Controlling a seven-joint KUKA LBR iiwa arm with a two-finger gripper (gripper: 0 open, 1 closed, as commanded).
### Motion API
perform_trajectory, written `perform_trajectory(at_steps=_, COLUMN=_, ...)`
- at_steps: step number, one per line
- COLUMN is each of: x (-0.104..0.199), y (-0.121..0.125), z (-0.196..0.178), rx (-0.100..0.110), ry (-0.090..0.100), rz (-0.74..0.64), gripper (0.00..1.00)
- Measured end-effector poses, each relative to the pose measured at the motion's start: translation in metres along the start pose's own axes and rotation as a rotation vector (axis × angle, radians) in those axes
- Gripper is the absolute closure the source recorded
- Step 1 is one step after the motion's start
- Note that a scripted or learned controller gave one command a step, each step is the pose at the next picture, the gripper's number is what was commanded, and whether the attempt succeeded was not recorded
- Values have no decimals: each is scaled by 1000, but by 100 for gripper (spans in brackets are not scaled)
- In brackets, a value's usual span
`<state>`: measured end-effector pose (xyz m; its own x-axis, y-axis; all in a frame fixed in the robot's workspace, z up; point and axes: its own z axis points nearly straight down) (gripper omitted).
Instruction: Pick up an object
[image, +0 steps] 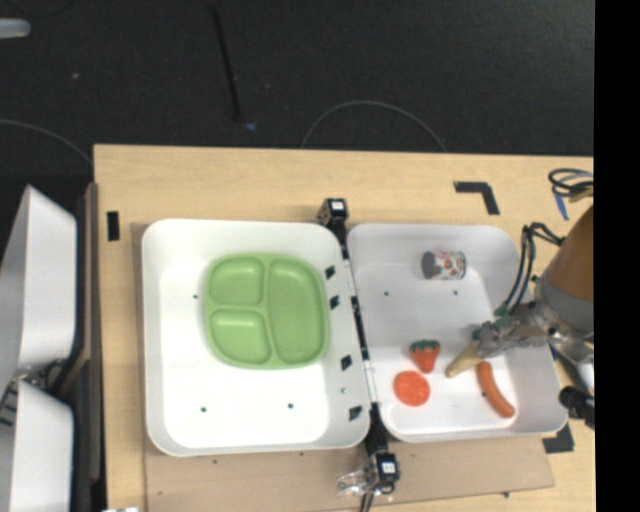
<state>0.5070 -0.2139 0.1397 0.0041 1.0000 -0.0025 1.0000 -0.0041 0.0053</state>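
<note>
At the frame's right, the tool (483, 343) hangs over the right bin (400, 250), just above an orange sausage (495, 389); its state is unclear.

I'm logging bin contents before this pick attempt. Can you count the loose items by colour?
Green: 1, the divided green plastic plate
Red/orange: 3, strawberry-like toy, round orange-red disc, orange sausage-shaped toy
Grey/white: 1, small can
Tan: 1, stick-shaped piece
Total: 6

— Where is the arm?
— It reaches in from the right edge, its orange band showing above the wrist.
— And the gripper (487, 340)?
— Low, angled leftward and down; its tip is too blurred to read.
</note>
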Motion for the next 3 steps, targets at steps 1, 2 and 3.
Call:
perform_trajectory(at_steps=1, x=-11, y=6, z=-58, rx=-3, ry=-2, rz=-7, gripper=100)
perform_trajectory(at_steps=2, x=-12, y=8, z=-113, rx=-2, ry=-1, rz=-7, gripper=100)
perform_trajectory(at_steps=3, x=42, y=18, z=-103, rx=2, ry=2, rz=-11, gripper=100)
